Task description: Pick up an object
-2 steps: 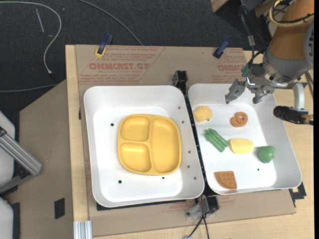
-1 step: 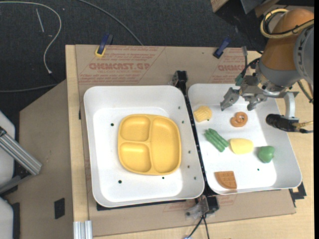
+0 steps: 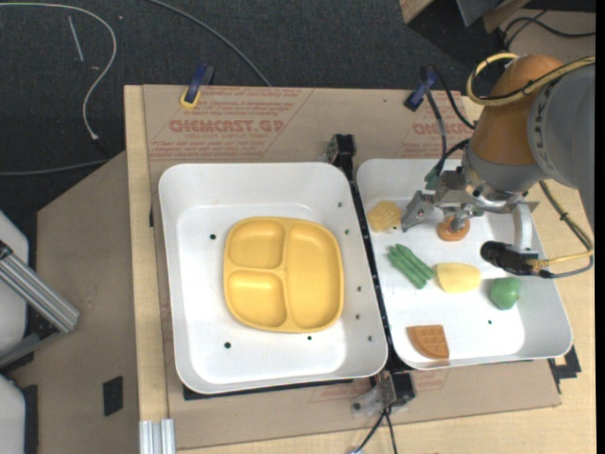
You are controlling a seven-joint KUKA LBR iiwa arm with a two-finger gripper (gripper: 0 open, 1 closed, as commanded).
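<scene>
Arm: reaching in from the right, wrist low over the right bin, orange band above.
Jaws: lowered at the bin's upper middle, right above a small orange-red piece; open or closed, cannot tell; nothing seen held between them.
Likely target: that orange-red piece, directly under the jaws, lying on the bin floor.
Other candidates: pale yellow lump near the bin's left wall, green bean pod, yellow lemon-like piece, green round piece, brown waffle-like piece by the front edge.
Crowding: lemon-like piece and pod just beside each other; black part of the tool hanging close over them.
Left bin: yellow divided plate at centre, well apart from the jaws.
Counter: cardboard-covered, clamped with blue clips.
</scene>
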